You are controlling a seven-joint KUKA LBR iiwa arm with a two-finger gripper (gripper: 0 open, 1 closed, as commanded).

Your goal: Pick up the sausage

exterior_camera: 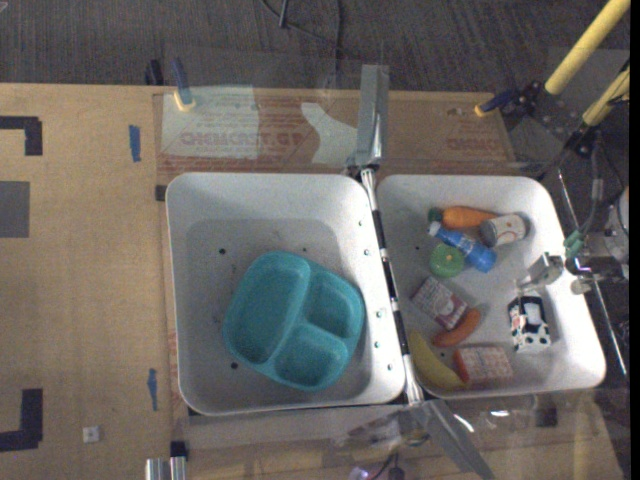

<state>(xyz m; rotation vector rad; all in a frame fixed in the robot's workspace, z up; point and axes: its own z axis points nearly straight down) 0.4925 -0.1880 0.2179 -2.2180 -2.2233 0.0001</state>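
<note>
Two shallow white bins are seen side by side on the table (80, 298). In the left bin (200, 208) a teal divided tray (294, 319) is laid, tilted, near the centre. The right bin (560, 358) is filled with small things. The sausage (456, 329), reddish-orange and lying at a slant, is found in the lower middle of that bin, just below and right of a small patterned packet (437, 300) and touching it or nearly so. A yellow banana (431, 364) is placed below left of the sausage, and a pinkish box (484, 364) just below right. Further up, a carrot (468, 216), a blue bottle (468, 249), a green round lid (449, 260) and a grey can (503, 230) are grouped together. A black-and-white carton (530, 323) is stood near the right wall.

At the right edge of the frame, beside the right bin's rim, grey metal parts of the claw (560, 268) are seen above the carton. Whether the claw is released or clenched cannot be told; nothing is seen held in it.
</note>
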